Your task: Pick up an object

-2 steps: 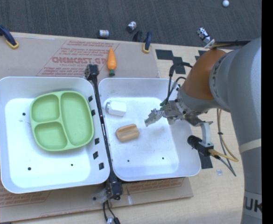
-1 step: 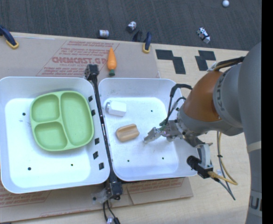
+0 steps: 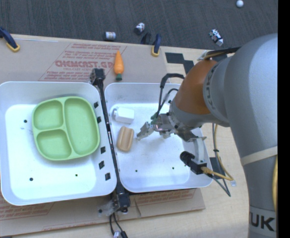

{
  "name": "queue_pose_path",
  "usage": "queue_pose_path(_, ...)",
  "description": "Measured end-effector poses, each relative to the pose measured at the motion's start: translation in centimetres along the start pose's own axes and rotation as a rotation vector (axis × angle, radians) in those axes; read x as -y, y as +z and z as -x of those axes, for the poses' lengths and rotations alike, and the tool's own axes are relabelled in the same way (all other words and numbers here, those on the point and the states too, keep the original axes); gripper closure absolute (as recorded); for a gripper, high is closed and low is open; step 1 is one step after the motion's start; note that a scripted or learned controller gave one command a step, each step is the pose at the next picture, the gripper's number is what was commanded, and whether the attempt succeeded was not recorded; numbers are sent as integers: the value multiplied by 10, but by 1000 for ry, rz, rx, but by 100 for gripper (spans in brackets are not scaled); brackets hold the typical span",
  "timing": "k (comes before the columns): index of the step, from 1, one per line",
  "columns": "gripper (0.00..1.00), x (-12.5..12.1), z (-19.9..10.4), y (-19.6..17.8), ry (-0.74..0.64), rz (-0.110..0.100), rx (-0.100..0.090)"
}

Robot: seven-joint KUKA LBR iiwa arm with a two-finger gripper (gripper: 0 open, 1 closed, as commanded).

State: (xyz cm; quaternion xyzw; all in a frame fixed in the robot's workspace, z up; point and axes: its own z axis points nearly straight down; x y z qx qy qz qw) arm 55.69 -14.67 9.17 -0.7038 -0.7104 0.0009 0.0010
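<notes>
Two shallow white plastic bins with rounded corners are seen side by side on a cardboard-covered table [image 3: 30,51]. In the left bin [image 3: 16,182], a light green plate [image 3: 65,127] with three smooth compartments is laid flat. In the right bin [image 3: 154,180], at the centre of the frame, a tan, rounded oblong piece resembling a bread roll [image 3: 125,138] is found, its long axis running roughly up and down the frame, tilted slightly. Just above it, a small white block [image 3: 123,115] is placed, apart from the roll. An orange carrot-shaped toy [image 3: 118,63] is seen on the cardboard above the bins, pointing upward. The grey arm with its orange band [image 3: 197,86] is reached in from the right, bent down over the right bin. The gripper [image 3: 145,130] is pointed left toward the roll, just beside it; whether the jaws are open or closed cannot be told.
</notes>
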Motion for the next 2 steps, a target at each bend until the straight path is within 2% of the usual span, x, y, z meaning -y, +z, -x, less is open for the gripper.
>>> queue_pose_path(1,100,0,0,-10,-3,0,0)
queue_pose_path(2,100,35,44,-59,5,3,1)
